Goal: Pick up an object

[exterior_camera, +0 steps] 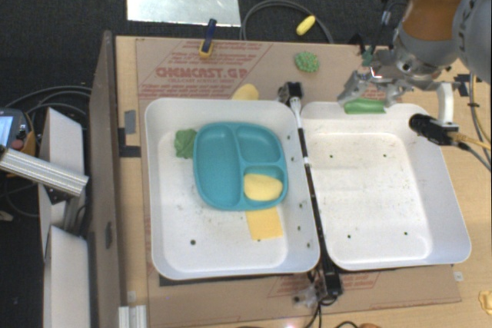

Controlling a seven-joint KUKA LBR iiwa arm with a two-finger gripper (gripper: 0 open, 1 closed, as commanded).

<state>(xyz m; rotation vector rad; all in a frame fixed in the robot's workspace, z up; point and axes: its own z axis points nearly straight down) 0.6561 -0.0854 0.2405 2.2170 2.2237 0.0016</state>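
A yellow lump point(262, 187) sits in the lower-right compartment of the teal divided plate point(223, 165) in the left bin point(165, 196), with a flat yellow slab point(265, 225) just below the plate and a green piece point(185, 143) at its left edge. The gripper point(370, 92) hangs over the right bin's point(384, 196) far rim, right above a green object point(364, 107); I can't tell whether it has hold of it.

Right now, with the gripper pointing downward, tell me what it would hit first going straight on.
Likely the green object lying on the far rim of the right bin: the gripper hangs right above it, though depth is hard to judge.
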